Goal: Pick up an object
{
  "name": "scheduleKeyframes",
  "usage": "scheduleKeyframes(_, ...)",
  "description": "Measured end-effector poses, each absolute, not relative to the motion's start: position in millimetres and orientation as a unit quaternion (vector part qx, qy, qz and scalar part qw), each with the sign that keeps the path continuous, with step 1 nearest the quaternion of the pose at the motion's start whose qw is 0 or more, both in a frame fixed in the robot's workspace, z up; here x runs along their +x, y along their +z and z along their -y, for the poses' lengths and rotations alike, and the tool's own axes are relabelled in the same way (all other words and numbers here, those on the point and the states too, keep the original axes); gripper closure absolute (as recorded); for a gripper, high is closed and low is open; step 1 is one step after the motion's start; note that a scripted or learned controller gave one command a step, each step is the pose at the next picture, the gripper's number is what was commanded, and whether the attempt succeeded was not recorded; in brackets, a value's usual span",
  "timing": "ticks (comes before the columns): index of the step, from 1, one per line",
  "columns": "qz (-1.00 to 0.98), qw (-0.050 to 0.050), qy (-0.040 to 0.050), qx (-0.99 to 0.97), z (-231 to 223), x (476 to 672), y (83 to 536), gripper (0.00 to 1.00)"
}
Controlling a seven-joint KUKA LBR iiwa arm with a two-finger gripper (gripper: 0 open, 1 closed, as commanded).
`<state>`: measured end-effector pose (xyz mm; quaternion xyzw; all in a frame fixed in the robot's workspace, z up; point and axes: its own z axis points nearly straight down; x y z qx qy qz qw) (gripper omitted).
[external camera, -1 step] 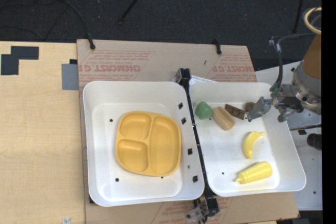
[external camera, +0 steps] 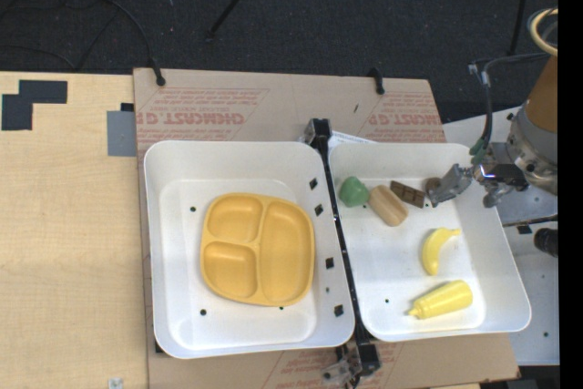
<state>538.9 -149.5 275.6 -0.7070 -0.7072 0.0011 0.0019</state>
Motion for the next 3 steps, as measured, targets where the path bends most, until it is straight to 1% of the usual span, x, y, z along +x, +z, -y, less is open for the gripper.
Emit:
scheduleKeyframes(1,0.707,0.003,0.0018,-0.707,145.8,546.1,215.9,0.00)
scheduleKeyframes(2,0.707,0.002,0.0013,-0.707,150.4,543.6,155.0,0.00)
scheduleKeyframes(3,0.707,0.001,0.0007,-0.707,153.7,548.9,110.9,0.00)
